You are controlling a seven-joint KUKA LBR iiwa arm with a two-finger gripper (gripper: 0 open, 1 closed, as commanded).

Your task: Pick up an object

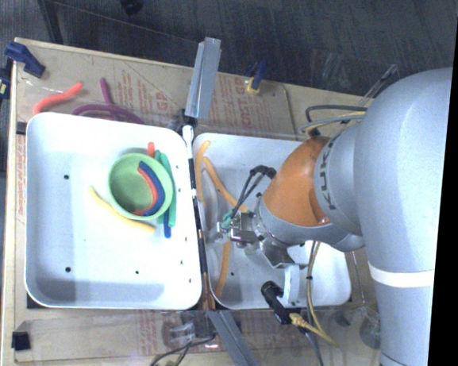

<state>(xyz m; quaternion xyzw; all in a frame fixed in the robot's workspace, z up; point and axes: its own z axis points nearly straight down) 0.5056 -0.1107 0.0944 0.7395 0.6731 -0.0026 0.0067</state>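
Note:
My gripper [235,231] is low in the right bin [327,286], near its left wall, under the orange wrist band [296,184]. Thin orange-yellow strips [206,176] lie along that bin's left side, and one strip [223,267] runs down just below the gripper. The arm hides what sits directly under the gripper. In the left bin [85,277] a green bowl [133,184] holds a red and a blue curved piece [158,186]. A yellow stick [109,203] and a green stick [169,189] lie against the bowl.
The grey arm covers most of the right bin's right half. A metal divider [197,223] separates the two bins. Loose orange and purple tubes [100,105] lie on the bench behind the left bin. Cables [309,313] hang at the right bin's front edge.

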